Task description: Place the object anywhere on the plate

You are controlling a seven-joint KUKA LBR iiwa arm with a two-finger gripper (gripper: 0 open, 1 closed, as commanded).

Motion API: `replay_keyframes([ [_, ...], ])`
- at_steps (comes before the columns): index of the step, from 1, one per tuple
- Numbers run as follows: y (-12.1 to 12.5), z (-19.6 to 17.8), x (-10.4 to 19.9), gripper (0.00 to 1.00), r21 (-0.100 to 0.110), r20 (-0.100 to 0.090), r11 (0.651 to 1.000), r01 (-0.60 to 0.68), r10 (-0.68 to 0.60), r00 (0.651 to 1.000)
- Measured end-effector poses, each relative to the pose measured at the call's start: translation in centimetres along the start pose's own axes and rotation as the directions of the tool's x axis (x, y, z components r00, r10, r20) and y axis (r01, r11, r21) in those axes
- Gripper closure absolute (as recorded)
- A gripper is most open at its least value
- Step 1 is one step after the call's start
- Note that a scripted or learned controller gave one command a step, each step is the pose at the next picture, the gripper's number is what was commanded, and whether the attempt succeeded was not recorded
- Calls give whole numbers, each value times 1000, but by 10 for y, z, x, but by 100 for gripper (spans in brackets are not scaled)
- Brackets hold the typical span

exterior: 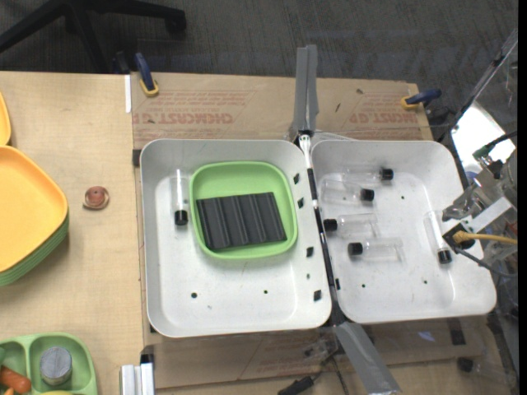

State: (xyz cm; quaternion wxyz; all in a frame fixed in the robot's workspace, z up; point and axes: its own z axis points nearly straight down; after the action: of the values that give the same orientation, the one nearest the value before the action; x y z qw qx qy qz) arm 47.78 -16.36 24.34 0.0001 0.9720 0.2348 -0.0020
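Nearest to the camera, at the bottom left corner, sits a green divided tray (pixel 33 362) with a grey round piece (pixel 56 365) in one compartment. On the bench behind it stand stacked yellow plates (pixel 29 212). The left bin (pixel 230 307) holds the green plate (pixel 243 172), and on this plate lies a dark ribbed slab (pixel 240 220). One clear vial with a black cap (pixel 179 200) lies just beside the plate on the bin floor, not on it. The right bin (pixel 412 296) contains several more clear vials (pixel 362 194), scattered apart from each other. The gripper (pixel 459 222) hangs over the right edge of this bin, near the outermost vial (pixel 438 239). Whether it is released or clenched I cannot tell, and I see nothing carried in it. I judge the task is at the beginning: the object is probably a vial in the right bin, and picking, carrying and placing all remain.
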Motion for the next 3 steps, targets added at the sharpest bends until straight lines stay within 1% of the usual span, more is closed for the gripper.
replay_keyframes([
  [1,8,30,-5,0,3,3,983,-184,184,983],
  [3,8,30,-5,0,2,3,983,-184,184,983],
])
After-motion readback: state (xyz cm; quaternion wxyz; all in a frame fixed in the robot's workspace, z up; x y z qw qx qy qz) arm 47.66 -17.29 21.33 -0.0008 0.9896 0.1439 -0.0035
